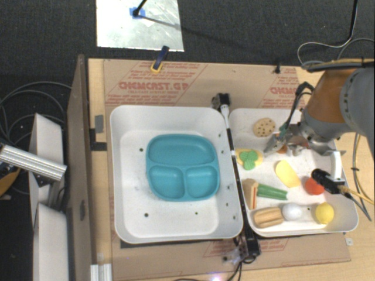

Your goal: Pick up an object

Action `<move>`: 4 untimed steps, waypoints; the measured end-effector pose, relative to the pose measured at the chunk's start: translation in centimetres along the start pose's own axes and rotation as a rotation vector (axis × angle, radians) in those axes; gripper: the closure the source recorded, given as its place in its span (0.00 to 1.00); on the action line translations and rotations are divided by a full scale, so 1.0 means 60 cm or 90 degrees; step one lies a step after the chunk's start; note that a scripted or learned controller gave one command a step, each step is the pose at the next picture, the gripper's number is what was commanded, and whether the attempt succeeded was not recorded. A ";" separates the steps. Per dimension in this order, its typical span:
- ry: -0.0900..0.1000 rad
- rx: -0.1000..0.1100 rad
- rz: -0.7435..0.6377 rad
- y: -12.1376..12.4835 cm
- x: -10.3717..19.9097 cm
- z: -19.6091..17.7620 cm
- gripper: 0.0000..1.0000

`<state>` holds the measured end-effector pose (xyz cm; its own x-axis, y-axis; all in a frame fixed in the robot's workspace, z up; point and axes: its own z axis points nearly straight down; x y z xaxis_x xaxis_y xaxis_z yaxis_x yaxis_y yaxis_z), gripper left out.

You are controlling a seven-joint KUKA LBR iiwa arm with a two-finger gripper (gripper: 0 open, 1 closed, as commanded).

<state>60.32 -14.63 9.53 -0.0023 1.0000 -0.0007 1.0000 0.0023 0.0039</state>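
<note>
My gripper (285, 145) hangs low over the back of the right bin (351, 218), on the grey arm with its orange band. It is open, and a small orange piece (283, 149) shows between its fingertips; I cannot tell whether they touch it. A tan cookie (264, 127) lies just left of the gripper. Nearer the front are a green and yellow toy (249, 158), a yellow piece (287, 173), a red tomato (313, 186), a green pod (271, 191), a bun (268, 216), a white egg (292, 211) and a lemon (324, 213).
The left bin (126, 157) holds a blue compartment tray (181, 165). A dark divider rail (231, 157) runs between the bins. Cardboard lies under both bins, and cables trail at the far right and far left.
</note>
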 end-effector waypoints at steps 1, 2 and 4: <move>0.001 0.005 0.002 -0.095 -0.017 0.020 0.00; -0.001 -0.001 0.000 -0.087 -0.016 -0.002 1.00; 0.000 -0.003 -0.003 0.060 -0.003 0.017 0.00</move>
<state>63.93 -14.81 8.51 -0.0077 1.0000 -0.0014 0.9999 0.0077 0.0090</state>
